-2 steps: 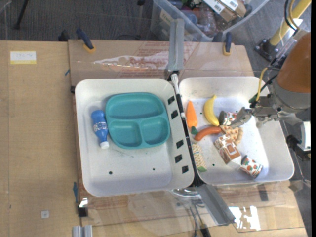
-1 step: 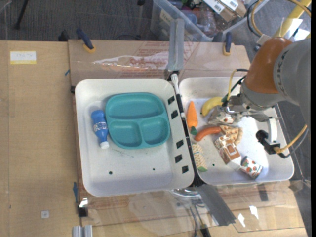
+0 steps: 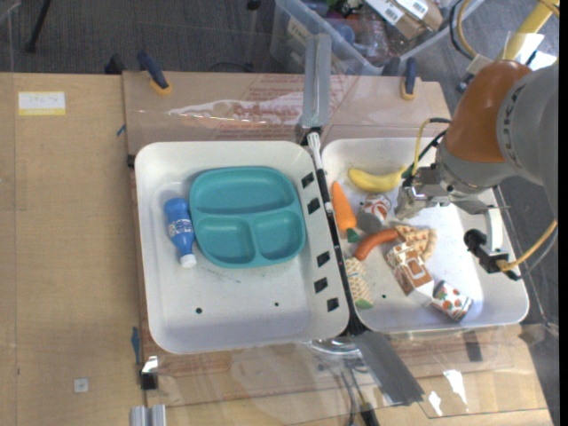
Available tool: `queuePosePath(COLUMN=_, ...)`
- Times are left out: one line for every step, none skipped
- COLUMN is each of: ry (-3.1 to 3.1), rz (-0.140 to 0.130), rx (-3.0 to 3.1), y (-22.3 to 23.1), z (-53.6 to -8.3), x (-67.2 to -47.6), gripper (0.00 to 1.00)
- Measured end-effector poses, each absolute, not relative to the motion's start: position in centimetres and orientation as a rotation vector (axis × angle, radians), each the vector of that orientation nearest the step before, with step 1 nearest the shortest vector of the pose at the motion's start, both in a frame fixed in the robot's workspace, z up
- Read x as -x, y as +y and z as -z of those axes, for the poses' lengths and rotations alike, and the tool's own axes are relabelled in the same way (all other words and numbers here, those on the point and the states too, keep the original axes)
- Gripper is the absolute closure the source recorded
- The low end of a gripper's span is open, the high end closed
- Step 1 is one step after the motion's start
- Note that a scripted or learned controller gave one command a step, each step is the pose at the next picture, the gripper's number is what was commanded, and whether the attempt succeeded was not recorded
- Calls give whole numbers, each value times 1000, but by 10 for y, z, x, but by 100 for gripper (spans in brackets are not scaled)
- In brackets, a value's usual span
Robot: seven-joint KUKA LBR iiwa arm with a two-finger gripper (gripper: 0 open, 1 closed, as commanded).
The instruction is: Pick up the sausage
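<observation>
While poised over the right shallow white bin point(image 3: 506, 304), grey two-finger gripper point(image 3: 410, 200), grip state unreadable; slim orange-red sausage point(image 3: 376, 241) down-left, near, apart, beside orange carrot point(image 3: 343, 208).

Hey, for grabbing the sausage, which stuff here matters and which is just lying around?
Part of the job:
sausage, in the right bin
gripper, above that bin, near the sausage

Just lying about:
banana
carrot
teal tray and blue bottle, in the left bin
</observation>
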State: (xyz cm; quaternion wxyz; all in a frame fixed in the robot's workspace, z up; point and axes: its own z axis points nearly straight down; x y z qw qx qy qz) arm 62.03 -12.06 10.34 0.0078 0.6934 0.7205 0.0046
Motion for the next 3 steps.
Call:
queuePosePath(ry=2247, rz=-11, rx=-2167, y=-123, z=-105, x=-621, gripper=0)
queuePosePath(ry=2454, rz=-13, rx=-1939, y=-106, z=-91, x=-516, gripper=0)
queuePosePath(ry=2451, rz=-18, rx=-1900, y=-103, z=-94, x=-490, gripper=0)
